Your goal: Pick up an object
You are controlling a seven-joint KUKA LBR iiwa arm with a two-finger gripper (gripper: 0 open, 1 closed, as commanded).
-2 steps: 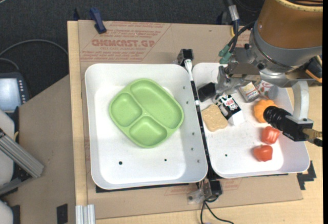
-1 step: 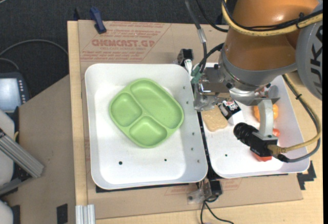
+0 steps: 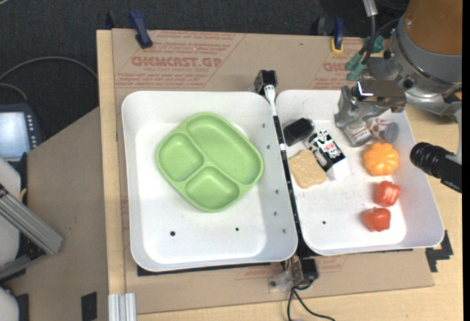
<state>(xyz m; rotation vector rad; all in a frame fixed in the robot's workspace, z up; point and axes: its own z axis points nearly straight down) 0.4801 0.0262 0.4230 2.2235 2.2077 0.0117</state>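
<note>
The arm (image 3: pixel 433 11) reaches in from the right, and its end effector (image 3: pixel 360 121) hangs low over the far part of the right bin (image 3: pixel 345 235). Whether it is spread or pressed together cannot be told from this angle, and nothing is seen held in it. Just beside it, toward the near side, lies an orange pumpkin (image 3: pixel 381 158). Two red pieces (image 3: pixel 387 193) (image 3: pixel 377 219) lie nearer still along the right side. Toward the bin's left lie a black block (image 3: pixel 297 131), a black-and-white carton (image 3: pixel 326 148) and a tan toast slice (image 3: pixel 307 169), close together. The left bin (image 3: pixel 147 239) holds a green divided plate (image 3: pixel 209 161). Both bins rest on the bench (image 3: pixel 183 59).
</note>
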